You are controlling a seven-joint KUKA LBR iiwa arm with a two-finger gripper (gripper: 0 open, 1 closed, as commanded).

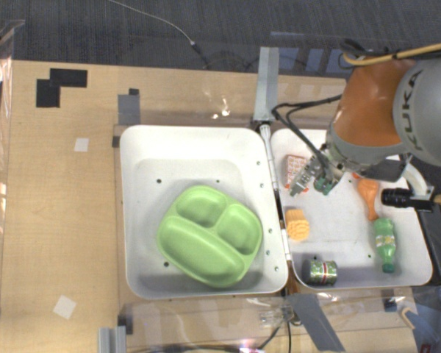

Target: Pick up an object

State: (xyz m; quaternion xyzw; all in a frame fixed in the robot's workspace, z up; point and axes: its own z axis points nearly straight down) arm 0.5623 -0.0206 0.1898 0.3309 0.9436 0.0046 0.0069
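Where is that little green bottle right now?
The green bottle lies in the right bin, near its right wall, just below the orange carrot.

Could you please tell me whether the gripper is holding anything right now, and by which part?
It cannot be told: the gripper hovers low beside a red-and-white packet.

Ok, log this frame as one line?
arm: over right bin | gripper: low, beside red-white packet | left bin: green divided plate
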